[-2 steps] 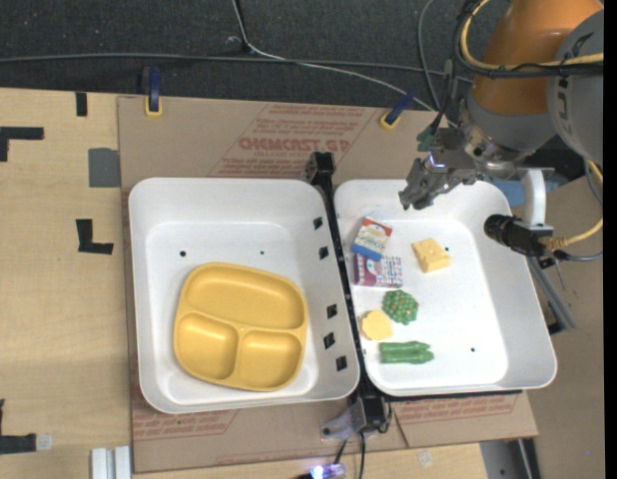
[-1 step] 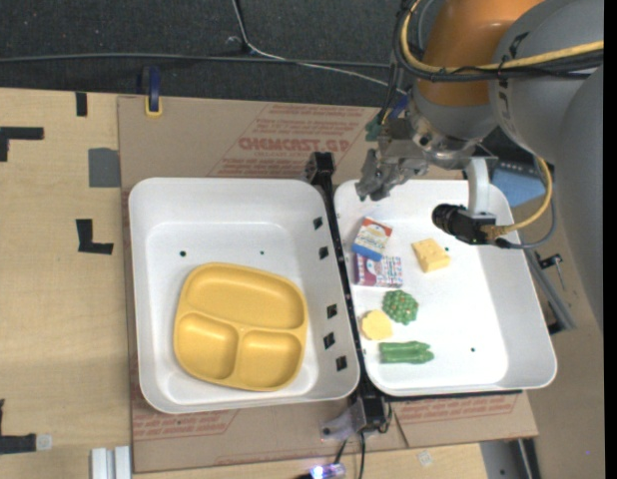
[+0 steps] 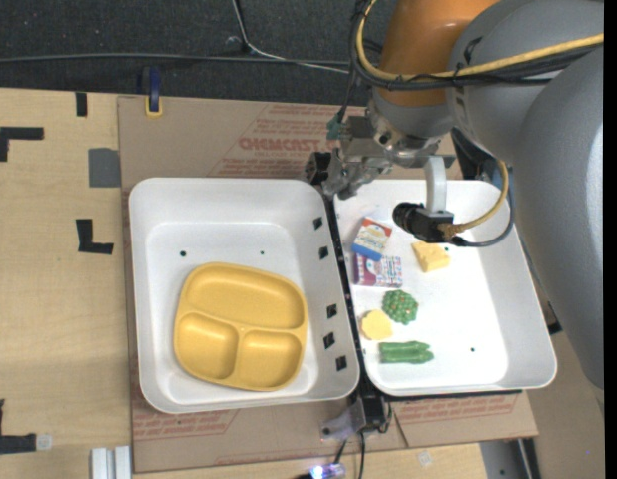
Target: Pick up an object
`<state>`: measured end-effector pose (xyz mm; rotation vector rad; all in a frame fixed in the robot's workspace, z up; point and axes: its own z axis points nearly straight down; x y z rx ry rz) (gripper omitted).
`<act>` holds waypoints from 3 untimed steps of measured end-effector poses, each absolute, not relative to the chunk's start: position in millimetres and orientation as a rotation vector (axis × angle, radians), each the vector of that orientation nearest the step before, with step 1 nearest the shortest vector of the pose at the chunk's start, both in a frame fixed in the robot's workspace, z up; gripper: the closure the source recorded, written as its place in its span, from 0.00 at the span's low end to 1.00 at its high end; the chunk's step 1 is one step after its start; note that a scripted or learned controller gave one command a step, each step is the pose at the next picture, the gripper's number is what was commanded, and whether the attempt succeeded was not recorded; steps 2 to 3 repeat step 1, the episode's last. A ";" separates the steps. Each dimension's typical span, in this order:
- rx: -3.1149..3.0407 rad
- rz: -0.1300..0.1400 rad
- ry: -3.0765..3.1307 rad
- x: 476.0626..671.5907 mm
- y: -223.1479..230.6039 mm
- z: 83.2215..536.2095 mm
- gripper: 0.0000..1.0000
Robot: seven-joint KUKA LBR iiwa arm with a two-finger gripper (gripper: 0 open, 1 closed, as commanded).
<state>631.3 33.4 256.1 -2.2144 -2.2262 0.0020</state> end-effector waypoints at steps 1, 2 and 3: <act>-2.215 0.001 -2.227 651.0 83.4 248.1 1.00; -2.215 0.001 -2.227 651.0 83.4 248.1 1.00; -2.215 0.001 -2.227 651.0 83.4 248.1 1.00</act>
